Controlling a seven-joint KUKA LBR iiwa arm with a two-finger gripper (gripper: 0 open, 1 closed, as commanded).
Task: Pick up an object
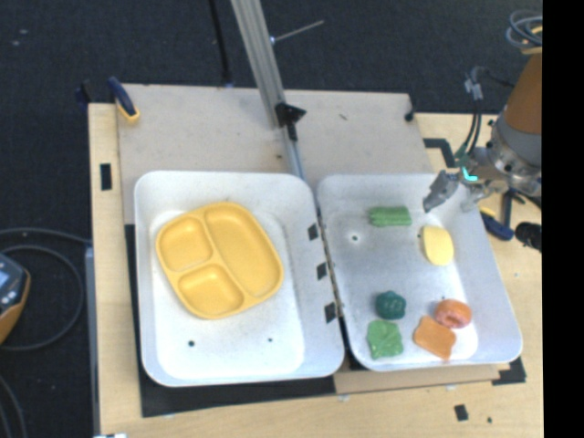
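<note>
The arm comes in from the right edge, its orange band above a grey wrist, and the hand hangs over the upper right corner of the right bin. Whether the hand is released or clenched cannot be told at this angle (it shows as a small grey shape with a teal light just beside it), and nothing can be seen held in it.

The right bin carries six small things. A flat green bar lies near the top, just left of and below the hand. A pale yellow oval piece lies to the right of the bar, close to the bin's right wall and nearest to the hand. Lower down, a dark green rounded piece sits near the middle, and a lighter green lumpy piece lies just below it, by the front rim. To their right an orange block rests near the front rim, with a reddish-orange round piece touching or nearly touching its upper right side.

The left bin holds a yellow divided plate with three compartments, lying tilted across the bin's upper middle.

Both bins sit side by side on the pale tabletop. A metal post rises from behind the gap between them.
</note>
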